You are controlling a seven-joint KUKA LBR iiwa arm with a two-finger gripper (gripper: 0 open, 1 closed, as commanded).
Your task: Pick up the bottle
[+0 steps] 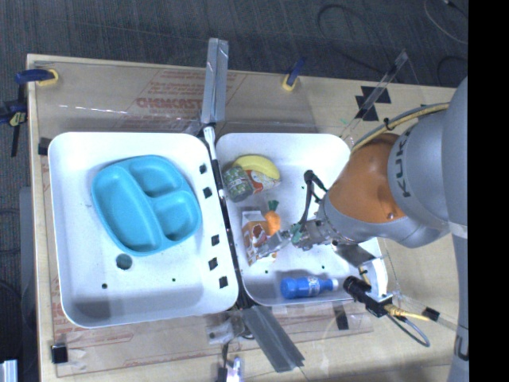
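A blue bottle (307,286) with a white cap lies on its side near the front wall of the right bin (318,146). My gripper (301,234) hangs low in that bin, above and slightly behind the bottle, close to a clear snack packet (257,238). The arm's orange band and grey wrist cover the bin's right side. The bottle lies apart from the gripper.
Also in the right bin are a yellow banana (256,166), a green-labelled can (237,181) and a small orange carrot-like toy (272,220). The left bin (75,285) holds a blue divided tray (147,203) and a small dark green disc (123,262).
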